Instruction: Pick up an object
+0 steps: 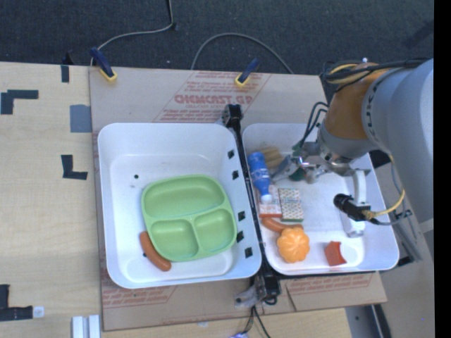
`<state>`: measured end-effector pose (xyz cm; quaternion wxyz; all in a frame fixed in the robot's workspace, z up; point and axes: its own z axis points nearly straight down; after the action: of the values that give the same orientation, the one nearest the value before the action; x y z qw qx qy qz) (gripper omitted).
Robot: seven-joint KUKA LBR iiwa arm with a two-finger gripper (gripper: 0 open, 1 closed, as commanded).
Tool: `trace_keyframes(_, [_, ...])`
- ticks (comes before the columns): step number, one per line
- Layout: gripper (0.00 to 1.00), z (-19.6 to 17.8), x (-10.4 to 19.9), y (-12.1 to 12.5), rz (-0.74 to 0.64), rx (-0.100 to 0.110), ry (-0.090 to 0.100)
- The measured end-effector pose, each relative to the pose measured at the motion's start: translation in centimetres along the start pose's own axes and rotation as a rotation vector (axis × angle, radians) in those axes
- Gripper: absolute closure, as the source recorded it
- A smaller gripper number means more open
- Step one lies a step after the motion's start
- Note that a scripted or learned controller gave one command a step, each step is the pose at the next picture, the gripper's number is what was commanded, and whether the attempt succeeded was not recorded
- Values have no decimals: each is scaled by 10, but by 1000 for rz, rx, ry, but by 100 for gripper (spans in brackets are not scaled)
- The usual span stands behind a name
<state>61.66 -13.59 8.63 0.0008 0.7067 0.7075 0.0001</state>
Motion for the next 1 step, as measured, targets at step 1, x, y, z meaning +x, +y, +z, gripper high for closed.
trace_keyframes(1, [0, 1, 27, 51, -1, 4, -1])
